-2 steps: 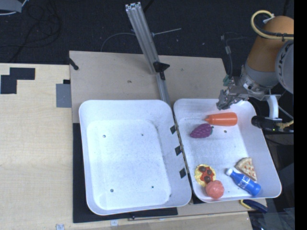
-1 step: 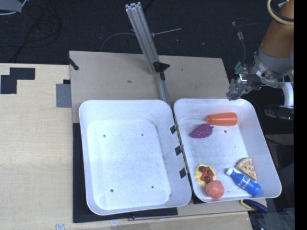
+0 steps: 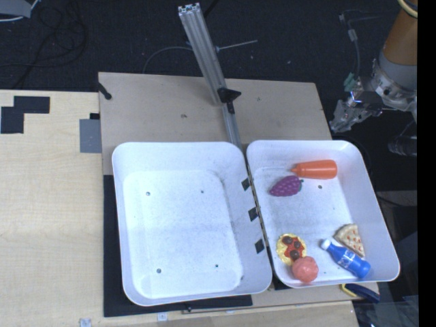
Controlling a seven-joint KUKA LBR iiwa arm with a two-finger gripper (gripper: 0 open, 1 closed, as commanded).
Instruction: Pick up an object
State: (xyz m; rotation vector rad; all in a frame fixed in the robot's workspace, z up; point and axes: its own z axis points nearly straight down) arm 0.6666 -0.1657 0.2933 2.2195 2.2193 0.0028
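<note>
While the tool (image 3: 347, 118) hangs off the right bin's (image 3: 371, 182) far corner, grip state unreadable, a carrot (image 3: 315, 169) and grapes (image 3: 286, 186) lie inside.

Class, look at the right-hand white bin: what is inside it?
The right bin holds an orange carrot, purple grapes, a pizza slice, a blue bottle, a pink ball and a yellow-red toy. Whatever lies beneath them is covered.

- Two bins sit side by side on the worktop (image 3: 170, 107): left bin (image 3: 178, 220), right bin (image 3: 368, 182).
- Right bin, far end: carrot (image 3: 315, 169), grapes (image 3: 286, 186) just in front of it.
- Near end: pizza toy (image 3: 291, 246), ball (image 3: 305, 269), bottle (image 3: 346, 258), wedge (image 3: 351, 237) clustered together.
</note>
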